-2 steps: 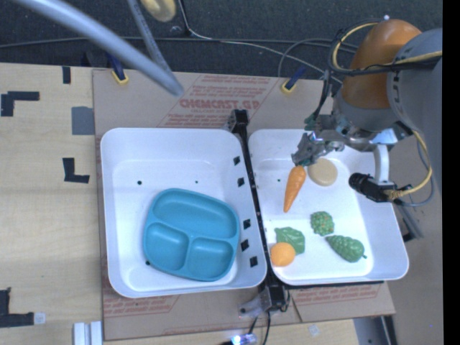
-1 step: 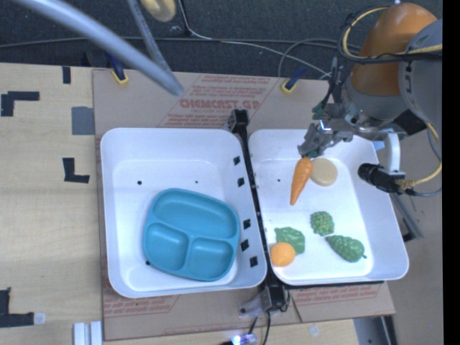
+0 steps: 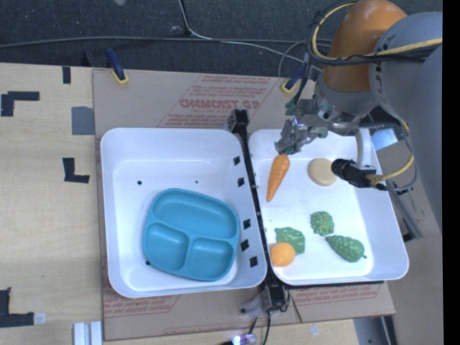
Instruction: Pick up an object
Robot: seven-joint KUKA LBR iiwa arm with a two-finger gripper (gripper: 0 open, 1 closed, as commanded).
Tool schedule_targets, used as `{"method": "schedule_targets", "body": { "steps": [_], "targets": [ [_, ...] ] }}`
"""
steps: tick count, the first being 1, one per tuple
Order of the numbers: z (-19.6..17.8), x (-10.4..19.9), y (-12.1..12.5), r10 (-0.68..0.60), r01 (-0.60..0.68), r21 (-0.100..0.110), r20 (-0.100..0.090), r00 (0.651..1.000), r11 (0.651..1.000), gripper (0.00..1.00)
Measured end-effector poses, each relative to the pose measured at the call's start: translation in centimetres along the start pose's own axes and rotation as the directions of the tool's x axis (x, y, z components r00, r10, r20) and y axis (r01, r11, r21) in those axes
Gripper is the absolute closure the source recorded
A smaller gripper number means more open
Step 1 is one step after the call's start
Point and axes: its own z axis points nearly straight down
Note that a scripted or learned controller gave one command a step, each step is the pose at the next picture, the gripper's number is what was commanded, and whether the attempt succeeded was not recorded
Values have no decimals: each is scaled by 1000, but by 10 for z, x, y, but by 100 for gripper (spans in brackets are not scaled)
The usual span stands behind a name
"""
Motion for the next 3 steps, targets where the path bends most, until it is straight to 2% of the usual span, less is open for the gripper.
{"method": "schedule_targets", "body": {
  "steps": [2,3],
  "targets": [
    [20,99,13,0,0,1,1,1000,1000,100],
    [8,145,20,-1,1,-1,-1,1000,1000,100]
  ]
}}
